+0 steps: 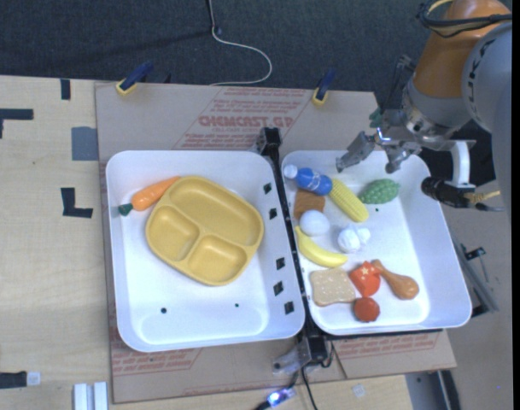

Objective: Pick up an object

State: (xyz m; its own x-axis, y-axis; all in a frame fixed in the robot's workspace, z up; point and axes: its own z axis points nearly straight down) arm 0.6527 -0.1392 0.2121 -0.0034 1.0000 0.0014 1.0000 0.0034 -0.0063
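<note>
While open, hand (372,157) hovers (above corn (347,200)).

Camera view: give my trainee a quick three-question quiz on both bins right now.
1. True or false: the carrot lies inside the yellow tray.
2. Which bin does the tool hover over, by the camera's view?
3. Which lies nearest the corn cob: A) green item B) bread slice C) carrot?

Key: 1. False, it lies beside it in the left bin. 2. The right bin, at its far edge. 3. A.
</note>
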